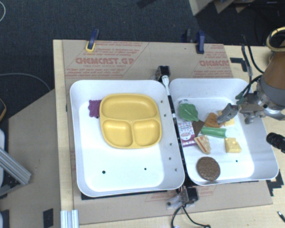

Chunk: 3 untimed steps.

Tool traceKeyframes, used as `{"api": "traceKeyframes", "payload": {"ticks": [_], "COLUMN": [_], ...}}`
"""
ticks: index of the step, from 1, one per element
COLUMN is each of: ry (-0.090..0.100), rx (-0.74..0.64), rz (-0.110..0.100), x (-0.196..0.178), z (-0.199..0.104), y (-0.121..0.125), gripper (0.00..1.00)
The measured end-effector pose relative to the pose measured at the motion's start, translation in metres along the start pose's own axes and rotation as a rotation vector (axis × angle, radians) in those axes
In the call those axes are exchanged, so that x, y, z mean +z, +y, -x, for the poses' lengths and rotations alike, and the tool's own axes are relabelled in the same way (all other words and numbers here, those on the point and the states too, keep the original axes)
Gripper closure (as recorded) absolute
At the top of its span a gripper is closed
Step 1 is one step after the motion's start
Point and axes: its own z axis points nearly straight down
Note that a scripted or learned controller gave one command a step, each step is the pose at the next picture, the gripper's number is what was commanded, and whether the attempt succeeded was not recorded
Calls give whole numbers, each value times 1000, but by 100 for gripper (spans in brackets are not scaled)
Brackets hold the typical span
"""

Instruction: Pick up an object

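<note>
Hand [229, 112] hovers over crowded toy food [213, 132] beside yellow tray [130, 119].

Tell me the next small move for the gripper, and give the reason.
Probably a short descent straight down. The gripper hangs in the right bin, over the orange piece and the green stick, and nothing shows between its fingers yet. Whether it already touches them is hard to tell.
</note>
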Motion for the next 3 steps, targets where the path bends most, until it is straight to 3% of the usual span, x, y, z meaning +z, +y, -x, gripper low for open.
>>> {"api": "traceKeyframes", "payload": {"ticks": [1, 3], "ry": [-3, 0], "rx": [-3, -3], "rz": [15, 11], "x": [-8, 105], "z": [0, 2], "y": [3, 7], "gripper": [0, 0]}}
